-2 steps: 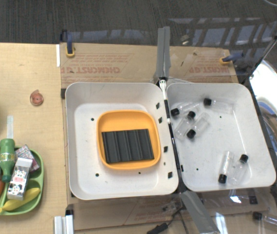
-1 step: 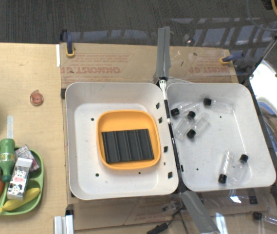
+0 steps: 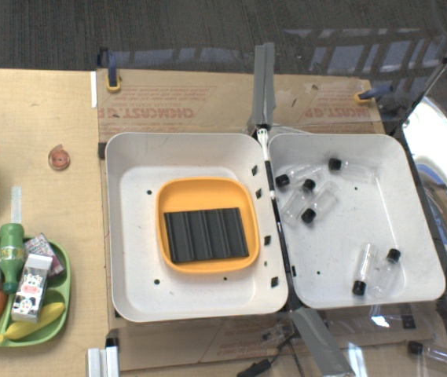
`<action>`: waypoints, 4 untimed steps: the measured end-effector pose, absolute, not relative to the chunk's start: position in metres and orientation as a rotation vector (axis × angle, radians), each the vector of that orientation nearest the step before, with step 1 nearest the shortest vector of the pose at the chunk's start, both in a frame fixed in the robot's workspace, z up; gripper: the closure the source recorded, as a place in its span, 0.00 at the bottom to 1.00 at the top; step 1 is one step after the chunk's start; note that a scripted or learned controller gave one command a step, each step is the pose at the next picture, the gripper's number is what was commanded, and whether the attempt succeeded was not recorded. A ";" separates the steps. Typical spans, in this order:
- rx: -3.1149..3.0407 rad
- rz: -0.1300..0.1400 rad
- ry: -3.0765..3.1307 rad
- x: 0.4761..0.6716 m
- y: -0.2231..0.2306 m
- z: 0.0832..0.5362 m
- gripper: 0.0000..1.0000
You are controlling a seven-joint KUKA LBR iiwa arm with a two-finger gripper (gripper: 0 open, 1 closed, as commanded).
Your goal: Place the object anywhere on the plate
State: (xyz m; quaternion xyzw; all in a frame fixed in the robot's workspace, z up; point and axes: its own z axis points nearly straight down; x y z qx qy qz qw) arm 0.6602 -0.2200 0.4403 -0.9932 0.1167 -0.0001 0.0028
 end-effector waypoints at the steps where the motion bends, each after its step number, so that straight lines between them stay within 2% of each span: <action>1: -3.119 -0.001 0.308 0.643 -0.220 0.440 0.00; 2: -3.119 -0.001 0.308 0.626 -0.220 0.440 0.00; 3: -3.118 -0.003 0.312 0.647 -0.220 0.440 0.00; 4: -3.119 0.002 0.312 0.618 -0.221 0.440 0.00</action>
